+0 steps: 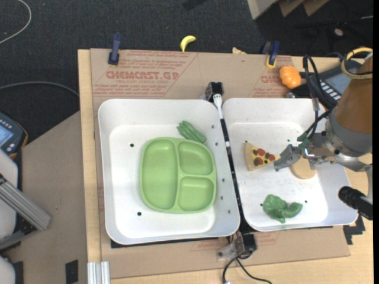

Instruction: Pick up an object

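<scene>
The pizza slice (257, 156) lies in the right bin (260, 114) near its left wall, tip toward the far edge. The gripper (286, 159) hovers just beside its right end, fingers spread, holding nothing.

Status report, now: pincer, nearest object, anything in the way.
Pincer over the right bin, tips beside the pizza slice, nothing visibly held. Tan round piece partly under the arm. Green leafy toy nearer the front, apart.
</scene>
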Available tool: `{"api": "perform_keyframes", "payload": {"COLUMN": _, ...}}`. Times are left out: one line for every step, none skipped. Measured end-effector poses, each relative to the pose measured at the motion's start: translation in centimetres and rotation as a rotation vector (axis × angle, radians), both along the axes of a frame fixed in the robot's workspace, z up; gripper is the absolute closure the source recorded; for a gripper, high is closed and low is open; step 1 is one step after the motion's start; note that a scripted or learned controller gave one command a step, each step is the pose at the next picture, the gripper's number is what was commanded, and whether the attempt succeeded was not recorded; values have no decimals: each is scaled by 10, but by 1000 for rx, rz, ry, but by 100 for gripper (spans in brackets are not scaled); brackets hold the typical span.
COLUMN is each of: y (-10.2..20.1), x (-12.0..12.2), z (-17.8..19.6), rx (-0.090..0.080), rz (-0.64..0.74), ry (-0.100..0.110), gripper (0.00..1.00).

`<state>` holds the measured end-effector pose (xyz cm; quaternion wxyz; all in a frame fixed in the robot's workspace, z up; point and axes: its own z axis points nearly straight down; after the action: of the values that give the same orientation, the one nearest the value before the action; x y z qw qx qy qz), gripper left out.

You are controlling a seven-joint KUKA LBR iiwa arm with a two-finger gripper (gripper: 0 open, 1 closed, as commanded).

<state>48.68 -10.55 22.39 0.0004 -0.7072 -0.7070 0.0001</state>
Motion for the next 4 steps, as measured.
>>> {"api": "perform_keyframes", "payload": {"y": -59, "x": -6, "z": -46, "rx": 0, "rz": -6, "ry": 6, "gripper": 0}}
{"api": "perform_keyframes", "payload": {"y": -4, "x": 8, "z": -113, "rx": 4, "rz": 5, "ry": 6, "gripper": 0}}
{"api": "perform_keyframes", "payload": {"y": -75, "x": 10, "z": -118, "rx": -6, "rz": -5, "ry": -2, "gripper": 0}}
{"api": "perform_keyframes", "payload": {"y": -5, "x": -8, "z": -94, "rx": 4, "rz": 5, "ry": 2, "gripper": 0}}
